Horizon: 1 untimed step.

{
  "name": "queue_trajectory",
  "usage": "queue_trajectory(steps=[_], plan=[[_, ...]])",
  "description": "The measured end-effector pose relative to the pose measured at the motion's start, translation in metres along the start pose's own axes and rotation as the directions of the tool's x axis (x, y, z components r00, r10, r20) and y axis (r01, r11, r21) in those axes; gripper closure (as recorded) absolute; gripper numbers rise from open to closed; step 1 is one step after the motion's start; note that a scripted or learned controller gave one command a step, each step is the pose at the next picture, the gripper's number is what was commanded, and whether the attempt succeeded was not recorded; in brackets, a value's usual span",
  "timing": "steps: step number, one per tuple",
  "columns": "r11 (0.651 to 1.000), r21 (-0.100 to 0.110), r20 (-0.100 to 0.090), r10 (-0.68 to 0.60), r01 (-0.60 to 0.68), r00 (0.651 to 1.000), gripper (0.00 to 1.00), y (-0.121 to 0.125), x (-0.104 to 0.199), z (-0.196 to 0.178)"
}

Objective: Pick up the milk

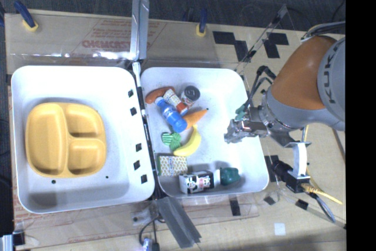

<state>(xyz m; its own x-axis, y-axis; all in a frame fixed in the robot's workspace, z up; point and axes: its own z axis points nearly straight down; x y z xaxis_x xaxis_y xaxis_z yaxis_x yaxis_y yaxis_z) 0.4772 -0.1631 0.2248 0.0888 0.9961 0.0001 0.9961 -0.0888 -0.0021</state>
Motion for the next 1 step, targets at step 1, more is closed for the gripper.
queue_trajectory(steps=[1], plan=[[0.970,-0.001,0.000,0.244,-0.244,0.970,1.00,-0.0059,0.0661,-0.0122]])
